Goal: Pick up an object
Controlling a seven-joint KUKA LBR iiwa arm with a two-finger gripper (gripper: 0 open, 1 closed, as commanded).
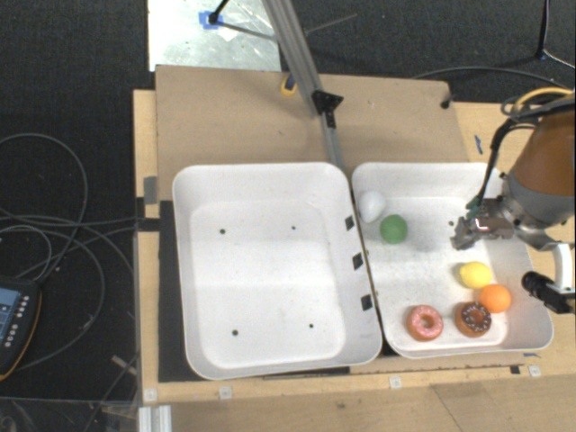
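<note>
and here's the bench, a tan wooden board [234,115] on dark carpet, black cables [54,241] looping across the floor at left and a grey tripod leg [292,39] slanting in from the top. a pale sheet [211,21] lies on the floor beyond the board. two shallow white plastic bins sit side by side, touching along their inner edges: the left bin [270,268] and the right bin [432,187].

over in the right bin, a white ball [371,206] sits at the inner wall, a round green ball [393,229] just beside it. along the near side: a pink-frosted ring doughnut [425,322], a chocolate-brown ring doughnut [473,318], both lying flat, holes facing up. a small orange ball [495,298] touches a yellow lemon-shaped object [475,274], whose long axis runs roughly left to right.

the grey two-finger gripper [468,232] hangs over the right bin's far right side, just above the lemon; whether it's open or closed, can't tell from here.
</note>
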